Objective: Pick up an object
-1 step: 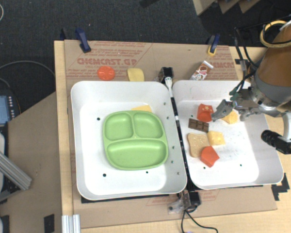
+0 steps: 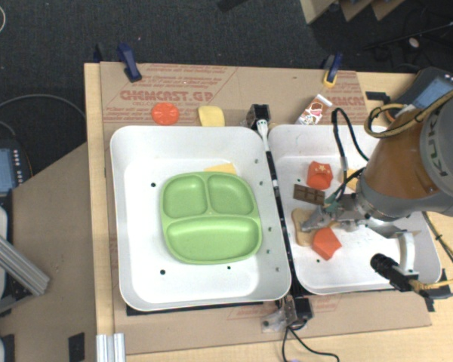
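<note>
A wooden bench (image 2: 174, 89) is seen from above, bearing two shallow white bins side by side. The left bin (image 2: 136, 270) is occupied by a green divided plate (image 2: 210, 217), with a pale yellow piece (image 2: 221, 168) touching the plate's far edge. The right bin (image 2: 355, 277) is reached into by the grey arm (image 2: 408, 161) from the right, its orange band showing above the wrist. The gripper (image 2: 322, 219) is held low over the middle of the right bin, and its jaws are seen slightly apart, with nothing clearly between them. Just below the fingertips an orange-red block (image 2: 327, 243) is found, lying on a tan flat piece (image 2: 302, 228). A second orange-red block (image 2: 319, 176) is placed farther back in the same bin, and a brown chocolate-like bar (image 2: 309, 194) lies between the two blocks. Outside the bins, on the bench's far side, an orange round object (image 2: 165, 113), a yellow block (image 2: 211, 116) and a small red-and-white packet (image 2: 313, 111) are set.
</note>
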Robot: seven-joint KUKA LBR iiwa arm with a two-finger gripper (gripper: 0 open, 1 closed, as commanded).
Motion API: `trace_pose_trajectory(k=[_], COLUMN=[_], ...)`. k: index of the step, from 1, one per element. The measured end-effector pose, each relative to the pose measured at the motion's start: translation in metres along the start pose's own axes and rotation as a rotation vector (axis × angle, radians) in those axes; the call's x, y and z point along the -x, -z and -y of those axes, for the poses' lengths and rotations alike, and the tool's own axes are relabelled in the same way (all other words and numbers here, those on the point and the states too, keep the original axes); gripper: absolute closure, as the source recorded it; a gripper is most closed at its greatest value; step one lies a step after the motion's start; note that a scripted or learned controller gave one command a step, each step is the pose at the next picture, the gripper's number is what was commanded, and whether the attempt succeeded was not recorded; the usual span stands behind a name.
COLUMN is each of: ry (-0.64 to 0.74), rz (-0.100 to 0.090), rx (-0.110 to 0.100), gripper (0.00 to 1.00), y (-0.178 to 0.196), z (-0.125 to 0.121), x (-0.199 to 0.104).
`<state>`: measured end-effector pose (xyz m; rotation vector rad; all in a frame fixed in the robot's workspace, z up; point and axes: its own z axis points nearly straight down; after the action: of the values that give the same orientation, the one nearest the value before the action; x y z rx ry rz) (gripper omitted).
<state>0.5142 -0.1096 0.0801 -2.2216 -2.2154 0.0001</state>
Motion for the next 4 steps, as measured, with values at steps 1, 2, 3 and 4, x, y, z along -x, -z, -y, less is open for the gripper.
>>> trace_pose_trajectory(k=[1, 2, 3, 4], ry=[0.006, -0.002, 0.005, 0.007], rz=[0.005, 0.002, 0.007, 0.004], rx=[0.009, 0.005, 0.013, 0.01], gripper=[0.0, 0.0, 0.0, 0.0], y=[0.006, 0.007, 0.007, 0.007], z=[-0.061, 0.037, -0.055, -0.111], x=[-0.005, -0.012, 0.02, -0.005])
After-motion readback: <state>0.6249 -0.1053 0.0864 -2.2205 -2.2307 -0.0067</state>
